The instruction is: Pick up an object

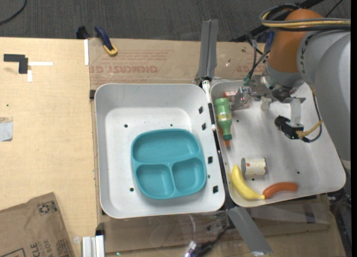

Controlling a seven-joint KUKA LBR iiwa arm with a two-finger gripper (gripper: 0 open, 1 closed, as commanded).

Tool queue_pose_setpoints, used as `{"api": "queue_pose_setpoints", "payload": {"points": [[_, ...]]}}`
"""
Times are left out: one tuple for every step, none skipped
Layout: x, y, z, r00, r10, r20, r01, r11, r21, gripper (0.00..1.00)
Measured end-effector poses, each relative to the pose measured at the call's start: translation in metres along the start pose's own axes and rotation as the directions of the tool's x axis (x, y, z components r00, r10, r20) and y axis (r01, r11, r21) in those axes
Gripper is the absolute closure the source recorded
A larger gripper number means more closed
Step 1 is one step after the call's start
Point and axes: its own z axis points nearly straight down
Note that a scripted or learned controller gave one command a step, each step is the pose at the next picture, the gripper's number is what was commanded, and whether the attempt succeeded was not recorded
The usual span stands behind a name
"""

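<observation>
Four candidates: bottle [223,117], banana [243,184], can [255,166], sausage [280,189], all in the right bin [329,164]
Nearest target: bottle, green with an orange cap, lying on its side against the bin's left wall, cap toward the viewer
Bottle handling: judged light, stiff plastic, smooth and round, so liable to roll or slip; best taken across the body at mid-length, clear of the wall
Banana: yellow, curved, at the near left corner, touching the sausage's end; judged light and toy-like, grip across the middle
Can: small, white, on its side just beyond the banana; likely to roll
Sausage: orange-red, along the near wall; thin, low to the floor, harder to pinch
Gripper [243,97]: over the far left of the right bin, just beside the bottle's far end; whether the fingers are apart or together cannot be told, and nothing seen between them
Left bin [111,139]: holds one teal tray [168,163] with three compartments, nothing in them
</observation>
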Motion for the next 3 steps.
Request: {"api": "queue_pose_setpoints", "payload": {"points": [[-0.087, -0.002, -0.041, 0.997, -0.080, -0.011, 0.080, 0.997, 0.010, 0.00], [-0.073, -0.036, -0.003, 0.989, -0.146, 0.001, 0.146, 0.989, -0.024, 0.00], [-0.097, -0.020, -0.011, 0.876, -0.482, -0.003, 0.482, 0.876, -0.012, 0.00]]}}
